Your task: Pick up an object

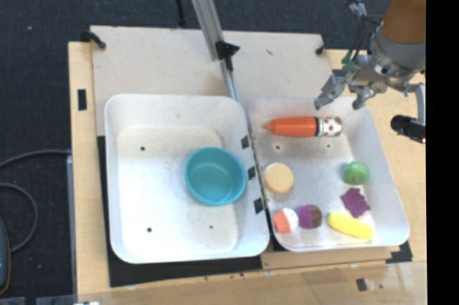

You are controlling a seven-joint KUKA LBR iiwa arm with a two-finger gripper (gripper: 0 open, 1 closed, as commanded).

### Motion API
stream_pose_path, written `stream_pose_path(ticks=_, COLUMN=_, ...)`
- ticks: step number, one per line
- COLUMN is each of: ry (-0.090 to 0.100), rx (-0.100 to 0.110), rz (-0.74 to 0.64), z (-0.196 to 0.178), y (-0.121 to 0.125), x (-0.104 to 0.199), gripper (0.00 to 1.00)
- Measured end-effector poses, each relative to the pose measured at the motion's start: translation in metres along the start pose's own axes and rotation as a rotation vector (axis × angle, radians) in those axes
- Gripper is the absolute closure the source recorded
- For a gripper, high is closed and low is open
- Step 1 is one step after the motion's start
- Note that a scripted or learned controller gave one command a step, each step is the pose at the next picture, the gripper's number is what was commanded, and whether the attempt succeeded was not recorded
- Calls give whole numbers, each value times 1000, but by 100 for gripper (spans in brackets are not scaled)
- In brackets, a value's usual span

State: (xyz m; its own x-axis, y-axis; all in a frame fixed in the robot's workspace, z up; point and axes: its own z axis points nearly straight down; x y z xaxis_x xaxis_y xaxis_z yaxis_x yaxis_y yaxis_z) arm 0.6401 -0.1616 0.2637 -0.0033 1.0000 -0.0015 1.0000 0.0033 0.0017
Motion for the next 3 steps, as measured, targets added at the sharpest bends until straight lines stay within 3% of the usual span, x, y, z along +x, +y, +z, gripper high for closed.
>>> stream_pose_path(ticks=1, ry=-1, rx=0, rz=-1, z=0, y=0, x=0, gripper=0)
stream_pose_path(ticks=3, ry=0, rx=6, rz=4, z=106, y=-2, x=-7, gripper=0)
